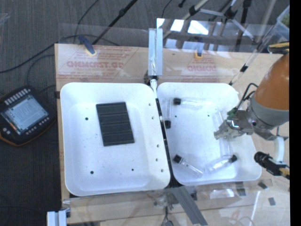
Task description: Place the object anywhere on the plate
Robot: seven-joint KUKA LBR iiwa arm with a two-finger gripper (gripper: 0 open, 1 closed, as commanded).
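Plywood surface (113,62) w/ two white bins side by side. Near edge of right bin (207,175): two clear tubes w/ black caps, one (187,164) slanting, one (220,163) by the near-right corner. Pincer (225,131) sits mid-right over that bin; can't tell if apart or together. Third tube (187,102) at far end, long axis left-right, cap left. Left bin (70,126): dark ribbed plate (115,123), bare floor all round.

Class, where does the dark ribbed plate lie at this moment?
The dark ribbed plate lies flat in the left bin, above its centre, near the divider shared with the right bin.
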